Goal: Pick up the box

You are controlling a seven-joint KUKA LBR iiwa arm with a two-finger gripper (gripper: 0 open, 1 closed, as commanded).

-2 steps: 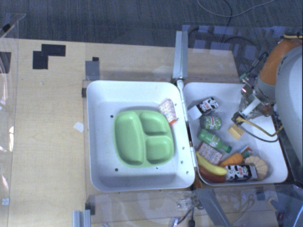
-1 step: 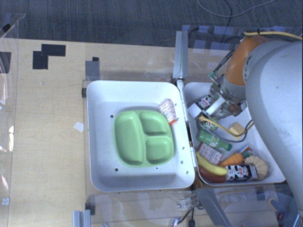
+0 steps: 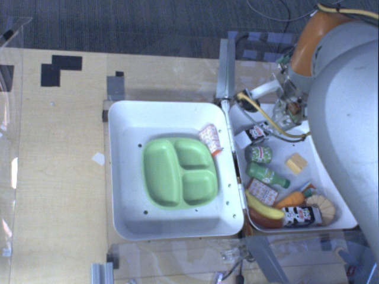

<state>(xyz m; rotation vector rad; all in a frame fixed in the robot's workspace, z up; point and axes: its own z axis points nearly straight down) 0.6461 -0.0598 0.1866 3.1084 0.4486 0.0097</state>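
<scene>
My grey arm [image 3: 349, 129] looms over the right bin [image 3: 314, 158], pincer [image 3: 289, 112] hanging near its far wall, spread impossible to tell. The box [image 3: 262, 191] lies well apart from it toward the near end, between bottle [image 3: 267, 175] and banana [image 3: 263, 209]. I judge a square descent best, straddling its narrow sides.

The robot arm [image 3: 346, 117] is a big, rounded body of smooth light grey, and it takes most of the right side of the frame. Near the upper right corner, an orange band [image 3: 308, 40] goes around it, above the wrist. Below this band the wrist part [image 3: 290, 102] looks smaller and more complicated, with metallic and dark pieces that are too blurred to name. A yellow cable [image 3: 260, 112] and a thin dark one curve beside the wrist, left of it.
</scene>
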